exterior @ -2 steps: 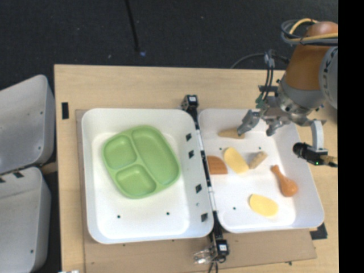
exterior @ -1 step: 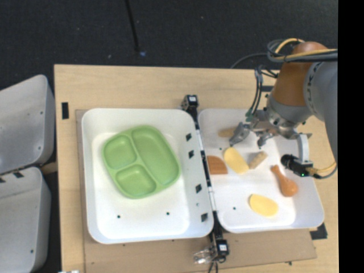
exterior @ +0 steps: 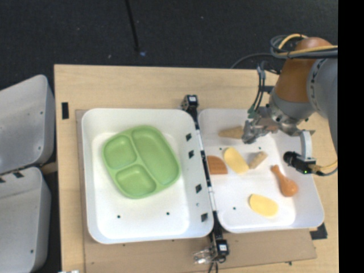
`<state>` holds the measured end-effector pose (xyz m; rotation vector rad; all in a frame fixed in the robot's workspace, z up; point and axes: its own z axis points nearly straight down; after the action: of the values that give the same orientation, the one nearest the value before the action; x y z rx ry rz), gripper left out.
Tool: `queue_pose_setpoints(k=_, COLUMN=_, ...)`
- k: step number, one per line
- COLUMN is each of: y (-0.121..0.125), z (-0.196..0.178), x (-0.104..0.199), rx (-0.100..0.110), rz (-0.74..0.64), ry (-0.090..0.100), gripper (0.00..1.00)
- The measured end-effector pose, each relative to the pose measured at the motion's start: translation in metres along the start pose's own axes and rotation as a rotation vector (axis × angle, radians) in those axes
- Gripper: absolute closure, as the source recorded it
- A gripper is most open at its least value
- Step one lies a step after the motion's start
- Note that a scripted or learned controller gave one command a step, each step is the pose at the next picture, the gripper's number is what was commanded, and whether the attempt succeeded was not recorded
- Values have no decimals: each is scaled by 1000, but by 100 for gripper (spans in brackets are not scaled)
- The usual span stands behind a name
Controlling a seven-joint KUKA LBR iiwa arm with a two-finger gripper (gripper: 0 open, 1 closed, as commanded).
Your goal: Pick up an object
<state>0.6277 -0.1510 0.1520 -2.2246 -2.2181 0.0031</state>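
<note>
The likeliest target is the tan wedge (exterior: 231, 132), which lies near the far wall of the right bin (exterior: 307, 212), pointing toward the divider between the two bins. The gripper (exterior: 251, 133) hangs just beside its broad end, low over the bin floor, so the arm (exterior: 296, 81) seems placed for a grab at that piece; whether the tool touches the wedge cannot be made out, and nothing is seen clamped in it. Whether the gripper is spread or pressed together I cannot tell (it reads as one dark grey lump from this slant).

Around the wedge the other pieces lie loose and mostly apart, which leaves room to come down on any one of them: a pale yellow piece (exterior: 235, 160) near the middle of the bin, a small beige piece (exterior: 259, 159) just beside it on the arm's side, and a brown half-round piece (exterior: 216, 165) against the divider. Nearer the camera sit an orange drumstick shape (exterior: 284, 181) and a yellow oval (exterior: 263, 205), well apart from the gripper.

The left bin (exterior: 102, 220) holds a green divided plate (exterior: 140, 161), lying flat, probably there as a place for picked things.

The pick, as I judge it, is at the approach or closing step, not yet a lift.
</note>
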Motion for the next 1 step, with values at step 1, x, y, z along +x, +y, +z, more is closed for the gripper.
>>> queue_pose_setpoints(k=1, y=-8, z=-54, x=1, rx=-6, rz=2, ry=0, gripper=100)
